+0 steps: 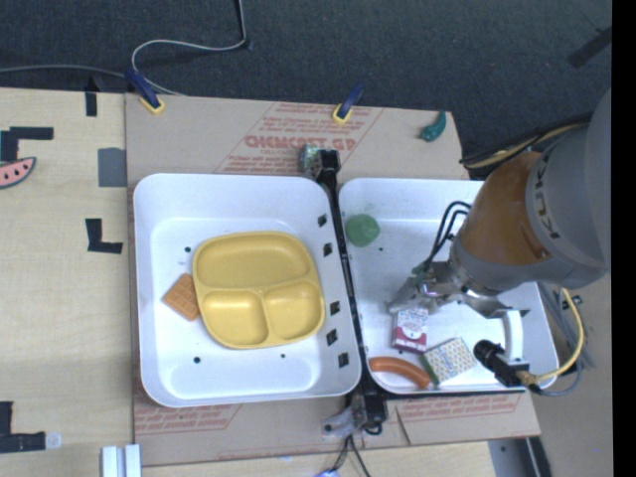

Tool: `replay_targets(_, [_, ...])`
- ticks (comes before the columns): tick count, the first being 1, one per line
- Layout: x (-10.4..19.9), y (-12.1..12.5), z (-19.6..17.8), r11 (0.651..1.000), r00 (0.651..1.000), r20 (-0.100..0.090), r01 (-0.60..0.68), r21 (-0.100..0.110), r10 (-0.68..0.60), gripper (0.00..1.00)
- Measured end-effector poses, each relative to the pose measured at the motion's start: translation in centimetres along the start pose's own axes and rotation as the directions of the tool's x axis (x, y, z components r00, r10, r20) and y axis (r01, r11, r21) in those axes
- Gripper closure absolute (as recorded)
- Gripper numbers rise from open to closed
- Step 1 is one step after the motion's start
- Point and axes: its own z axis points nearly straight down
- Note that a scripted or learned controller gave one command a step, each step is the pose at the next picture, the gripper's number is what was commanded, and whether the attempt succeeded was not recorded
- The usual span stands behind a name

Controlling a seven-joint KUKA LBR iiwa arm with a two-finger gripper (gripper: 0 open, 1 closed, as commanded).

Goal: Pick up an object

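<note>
While I watch from the one camera above the tabletop, the gripper sits low in the right bin, just at 12 o'clock of a small red-and-white packet. I cannot tell how it is set or whether it has hold of anything; it reads as a blurred grey cluster under the arm, and nothing shows clearly held in it. So I judge the pick as not yet done: the approach looks made, while the grasp and the lift are left.

Counting the right bin, I see four things: one green ball at 10 o'clock of the gripper, the one packet touching or just beside it, one patterned card at 5 o'clock, and one orange sausage-shaped piece at 6 o'clock along the near wall.

Counting the left bin, I see two: one yellow divided plate in the middle, and one tan cracker-like square tucked at its 9 o'clock edge. Bins: two.
</note>
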Motion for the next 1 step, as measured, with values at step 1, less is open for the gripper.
replay_targets(1, [5.47, 3.52, -12.30, 1.000, 1.000, -0.003, 0.003, 0.005, -0.003, 1.00])
